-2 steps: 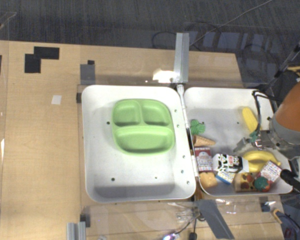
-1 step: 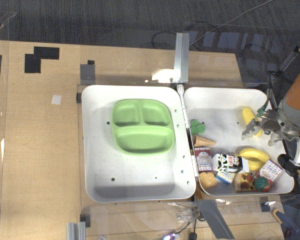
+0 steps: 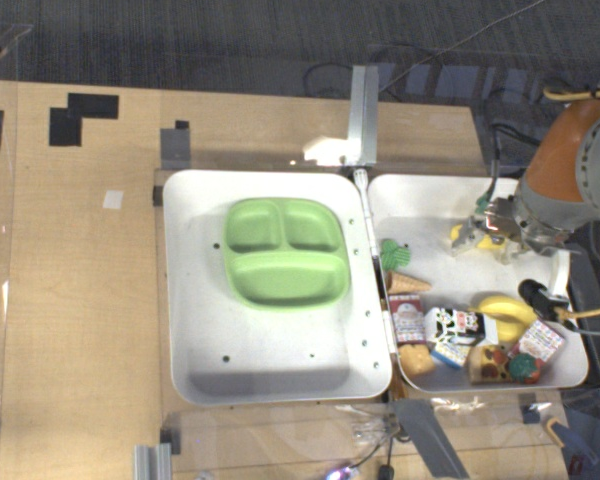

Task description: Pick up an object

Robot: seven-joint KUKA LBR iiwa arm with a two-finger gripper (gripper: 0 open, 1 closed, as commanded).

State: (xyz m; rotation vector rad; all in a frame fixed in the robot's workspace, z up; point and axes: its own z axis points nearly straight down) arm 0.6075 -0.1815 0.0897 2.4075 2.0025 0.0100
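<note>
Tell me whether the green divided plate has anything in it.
Empty. The green plate lies flat in the left bin, and all three of its compartments show bare green, with no item resting in them.

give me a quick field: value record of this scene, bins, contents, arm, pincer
left bin: holds a green divided plate
right bin: toy items heaped along its near edge
named items: banana, ice cream cone, cow-patterned carton, green leafy toy
arm: reaches in from the right, orange band above the wrist
pincer: low over the far part of the right bin, next to something yellow
grasp: cannot tell
</note>
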